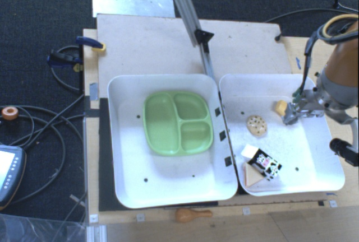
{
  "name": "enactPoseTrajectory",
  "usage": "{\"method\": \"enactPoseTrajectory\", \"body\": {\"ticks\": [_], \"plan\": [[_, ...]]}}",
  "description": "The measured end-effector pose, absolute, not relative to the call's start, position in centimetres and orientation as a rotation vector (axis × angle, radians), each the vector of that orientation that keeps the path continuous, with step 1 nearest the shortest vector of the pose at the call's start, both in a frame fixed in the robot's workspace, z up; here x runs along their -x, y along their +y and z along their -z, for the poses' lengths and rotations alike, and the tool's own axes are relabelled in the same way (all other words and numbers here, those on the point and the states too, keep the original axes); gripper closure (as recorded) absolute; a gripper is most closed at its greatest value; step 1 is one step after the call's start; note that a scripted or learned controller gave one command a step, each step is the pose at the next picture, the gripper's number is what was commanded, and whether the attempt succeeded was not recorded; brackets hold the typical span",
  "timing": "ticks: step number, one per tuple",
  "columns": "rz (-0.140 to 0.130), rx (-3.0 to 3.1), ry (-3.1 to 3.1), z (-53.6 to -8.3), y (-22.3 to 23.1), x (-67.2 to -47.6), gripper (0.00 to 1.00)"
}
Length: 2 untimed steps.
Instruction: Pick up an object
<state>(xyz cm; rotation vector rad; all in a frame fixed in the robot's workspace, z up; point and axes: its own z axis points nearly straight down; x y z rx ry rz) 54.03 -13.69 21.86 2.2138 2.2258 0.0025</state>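
Grey arm w/ orange band comes in from 3 o'clock, tool (290, 115) low in the right bin (314, 179), near its upper edge. Tool's state: can't tell, tips too small and blurred. Yellow block (280, 106) lies just beside the tool at its 10 o'clock; contact unclear. Speckled cookie (257, 125) sits near, at the tool's 8 o'clock. Toward 6 o'clock in that bin: black-and-white cow-print box (265, 163) lying against a tan wedge (252, 175). Left bin (126, 179) holds a green divided plate (178, 123), three compartments, approx. centred. Wooden piece (192, 214) on the bench (146, 45) below the bins.
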Motion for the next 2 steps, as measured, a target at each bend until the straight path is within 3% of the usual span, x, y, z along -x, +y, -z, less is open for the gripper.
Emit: {"method": "enactPoseTrajectory", "body": {"ticks": [1,2], "plan": [[-0.005,-2.211,2.224,-25.7,-13.7,-54.2,1.0],[-0.005,-2.209,2.233,-26.2,-8.5,-53.9,1.0]]}}
